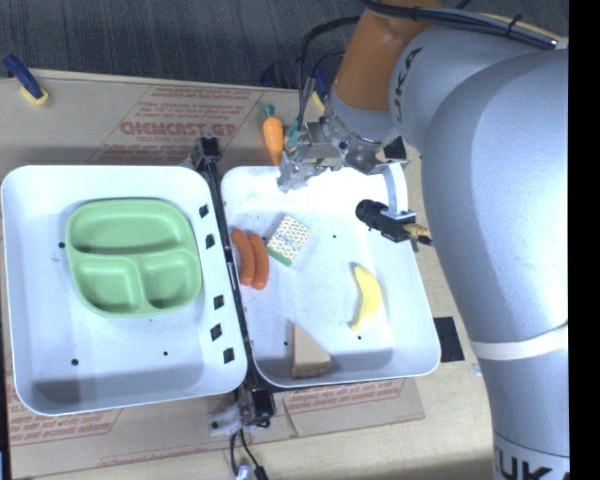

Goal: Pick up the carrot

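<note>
Item one, the carrot (271, 136): we record a small orange toy piece with a green tip at its upper end, tapered, standing nearly upright in the view. It lies outside both bins, on the cardboard (160, 118) just beyond the far rim of the right bin (420, 308), near that bin's far-left corner.

Item two, the tool (298, 168): we find it just right of the carrot and slightly nearer us, hanging over the far-left corner of the right bin. Its metal parts blur against the white bin, so we cannot tell how wide it stands or whether it grips anything. The carrot appears beside it, not within it.

Item three, the arm (480, 148): grey, with an orange band (370, 53) above the wrist, reaching in from the right.

Item four, contents of the right bin: two orange-red sausages (250, 258) side by side near the left wall; a small patterned block (289, 240) just right of them; a banana (365, 296) further right; a brown wedge (308, 353) near the front wall.

Item five, the left bin (20, 298): we note a green divided tray (133, 256) lying in it.

Item six, the tabletop: covered by the printed cardboard under both bins.
</note>
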{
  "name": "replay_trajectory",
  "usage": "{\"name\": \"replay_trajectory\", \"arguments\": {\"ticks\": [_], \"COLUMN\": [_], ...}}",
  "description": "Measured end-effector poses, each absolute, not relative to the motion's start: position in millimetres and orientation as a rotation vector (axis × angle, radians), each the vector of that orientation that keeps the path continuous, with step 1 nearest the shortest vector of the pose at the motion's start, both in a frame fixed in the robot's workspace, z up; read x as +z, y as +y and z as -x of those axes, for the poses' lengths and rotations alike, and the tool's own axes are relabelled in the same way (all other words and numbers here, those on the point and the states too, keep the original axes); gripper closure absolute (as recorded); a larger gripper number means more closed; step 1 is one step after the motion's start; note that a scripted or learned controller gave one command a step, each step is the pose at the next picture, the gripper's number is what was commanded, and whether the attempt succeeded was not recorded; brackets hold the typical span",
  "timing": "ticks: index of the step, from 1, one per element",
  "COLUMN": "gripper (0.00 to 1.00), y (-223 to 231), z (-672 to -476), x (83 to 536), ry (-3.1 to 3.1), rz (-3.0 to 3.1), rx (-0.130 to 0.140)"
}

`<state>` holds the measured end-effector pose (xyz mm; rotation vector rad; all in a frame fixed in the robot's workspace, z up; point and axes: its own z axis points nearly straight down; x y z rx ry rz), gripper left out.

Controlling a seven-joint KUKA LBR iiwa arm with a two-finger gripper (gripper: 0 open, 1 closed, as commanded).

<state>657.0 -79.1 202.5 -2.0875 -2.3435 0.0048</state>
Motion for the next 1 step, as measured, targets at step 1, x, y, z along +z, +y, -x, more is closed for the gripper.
{"name": "replay_trajectory", "arguments": {"ticks": [1], "gripper": [1.0], "y": [-14.8], "z": [-656.8], "x": [232.5], "ry": [-2.408], "rz": [2.016], "rx": [0.0]}}
